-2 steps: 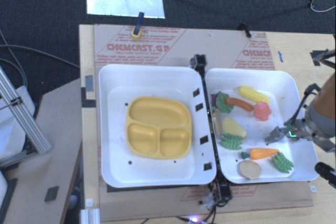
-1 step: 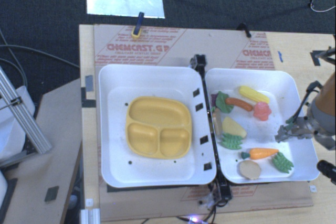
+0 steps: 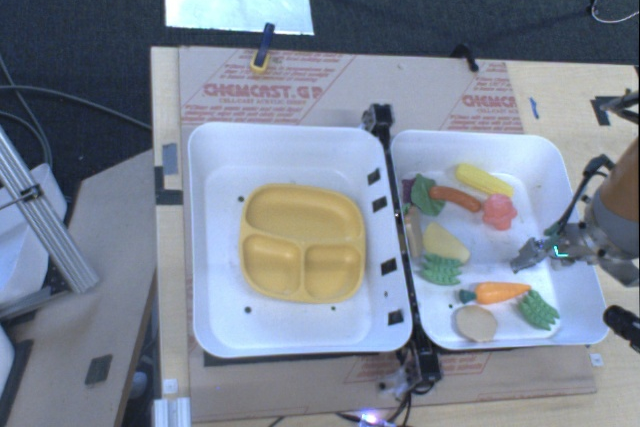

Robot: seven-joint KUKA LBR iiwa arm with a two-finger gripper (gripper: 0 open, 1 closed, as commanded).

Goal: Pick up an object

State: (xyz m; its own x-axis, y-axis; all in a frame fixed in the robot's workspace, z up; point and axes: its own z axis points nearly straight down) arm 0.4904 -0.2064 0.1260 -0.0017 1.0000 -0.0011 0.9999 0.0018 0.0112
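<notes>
Nothing's picked up yet imo; the gripper [image 3: 535, 256] hangs low over the right bin [image 3: 548, 155], fingers look spread apart with nothing between them; closest toy is the carrot [image 3: 501, 292], lying just below it on the bin floor; the whole grab's still left.

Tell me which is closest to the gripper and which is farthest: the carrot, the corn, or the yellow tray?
Seen from the overhead camera, measuring from the gripper:
1. The carrot, just below and left of it in the right bin.
2. The corn, up near the right bin's far wall.
3. The yellow tray, over in the left bin.
</notes>
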